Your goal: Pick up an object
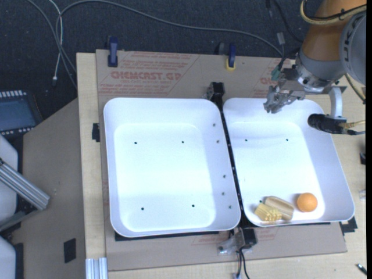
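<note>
Hand [278, 102] sits over the far rim of the right bin [325, 156], near that bin's far-left corner, hanging from the grey wrist under the orange band [331, 22]. Cannot tell whether it is spread or pressed together; the dark tips blur into one cluster from this angle. Nothing visible between them. Arm [340, 45] enters from the right, beyond the right bin's far-right corner. A black cylindrical part [325, 122] projects over the right bin's right rim, just beside the hand's side of the bin. Task things all lie at the right bin's near edge, well apart from the hand: an orange ball [307, 202] near the near-right corner, a tan roll [280, 204] just left of the ball, and a pale yellow corn piece [267, 214] touching the roll's near-left side. Left bin [116, 156] abuts the right bin along the latter's left rim. Both bins rest on a cardboard sheet [157, 71] with red printing, on the surface. Two blue clamps [113, 46] hold the sheet's far edge, beyond the bins. Cables [58, 16] trail over the dark floor beyond the sheet.
</note>
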Controlling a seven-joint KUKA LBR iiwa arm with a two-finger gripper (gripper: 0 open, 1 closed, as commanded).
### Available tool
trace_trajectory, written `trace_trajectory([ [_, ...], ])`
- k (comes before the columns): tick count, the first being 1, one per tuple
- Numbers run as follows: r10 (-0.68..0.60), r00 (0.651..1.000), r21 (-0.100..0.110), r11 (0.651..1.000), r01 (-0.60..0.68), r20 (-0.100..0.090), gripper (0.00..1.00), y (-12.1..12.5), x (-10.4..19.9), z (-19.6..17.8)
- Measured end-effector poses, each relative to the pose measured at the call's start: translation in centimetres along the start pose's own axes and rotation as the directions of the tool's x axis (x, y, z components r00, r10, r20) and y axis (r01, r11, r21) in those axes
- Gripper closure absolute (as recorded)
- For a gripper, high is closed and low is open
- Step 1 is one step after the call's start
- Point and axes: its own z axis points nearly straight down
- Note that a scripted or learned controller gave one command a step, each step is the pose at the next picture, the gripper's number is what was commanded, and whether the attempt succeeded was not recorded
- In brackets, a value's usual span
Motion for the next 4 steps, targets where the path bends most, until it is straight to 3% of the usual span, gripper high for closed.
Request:
trace_trajectory([
  [1,-0.003,1.0,0.002,1.0,0.003,-0.001,1.0,-4.3,4.9,-0.3],
  [2,0.002,1.0,0.002,1.0,-0.002,0.0,1.0,-12.2,3.3,-1.1],
  [3,-0.008,1.0,-0.004,1.0,0.008,-0.003,1.0,-16.1,12.0,-7.8],
  [4,-0.006,1.0,0.007,1.0,0.006,-0.001,1.0,-17.0,19.7,-2.6],
])
